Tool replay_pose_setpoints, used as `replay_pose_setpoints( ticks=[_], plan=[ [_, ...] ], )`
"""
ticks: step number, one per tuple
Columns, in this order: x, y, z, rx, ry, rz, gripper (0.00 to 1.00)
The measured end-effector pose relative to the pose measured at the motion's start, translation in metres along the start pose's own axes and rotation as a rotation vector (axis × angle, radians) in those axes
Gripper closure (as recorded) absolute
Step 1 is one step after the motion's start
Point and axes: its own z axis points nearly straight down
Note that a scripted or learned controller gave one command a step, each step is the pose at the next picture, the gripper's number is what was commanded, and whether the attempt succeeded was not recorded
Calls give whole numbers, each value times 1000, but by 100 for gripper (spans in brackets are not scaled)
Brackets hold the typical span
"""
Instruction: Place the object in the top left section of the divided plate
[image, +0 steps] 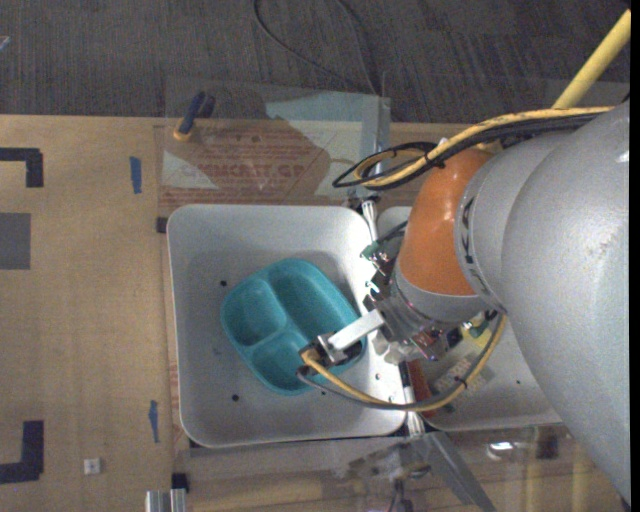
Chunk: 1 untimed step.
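My gripper (392, 345) hangs over the right edge of the teal divided plate (272, 312) in the left bin (195, 250); whether it is spread or closed cannot be determined.

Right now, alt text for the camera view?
A teal divided plate lies in the left white bin, seen from above. The grey arm with an orange band reaches in from the right, its wrist over the plate's lower right edge.
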Motion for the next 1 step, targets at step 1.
replay_pose_setpoints(
  ticks=[1],
  plan=[
    [89, -9, -60, -1, 1, -146, 100]
  ],
)
